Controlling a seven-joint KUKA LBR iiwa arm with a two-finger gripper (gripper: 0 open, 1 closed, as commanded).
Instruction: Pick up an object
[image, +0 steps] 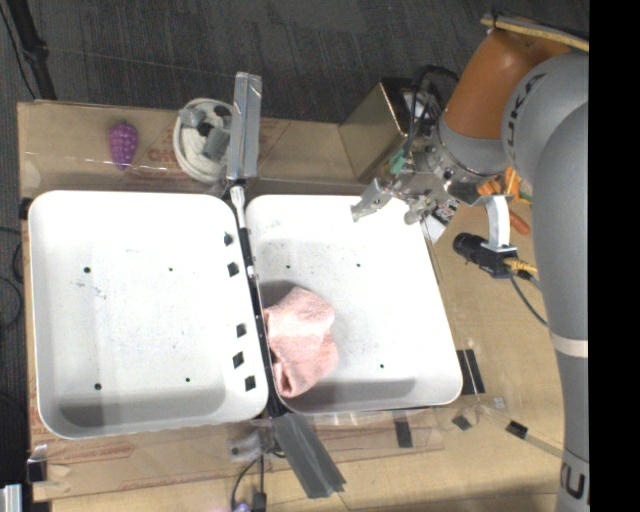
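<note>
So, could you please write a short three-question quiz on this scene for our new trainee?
1. True or false: the pink cloth lies in the right bin.
2. Where is the gripper? A) touching the cloth B) over the right bin's far edge, apart from the cloth C) inside the left bin
3. Fill in: the purple object rests outside the bins, beyond the ___ bin's far edge.

Key: 1 true; 2 B; 3 left.
</note>
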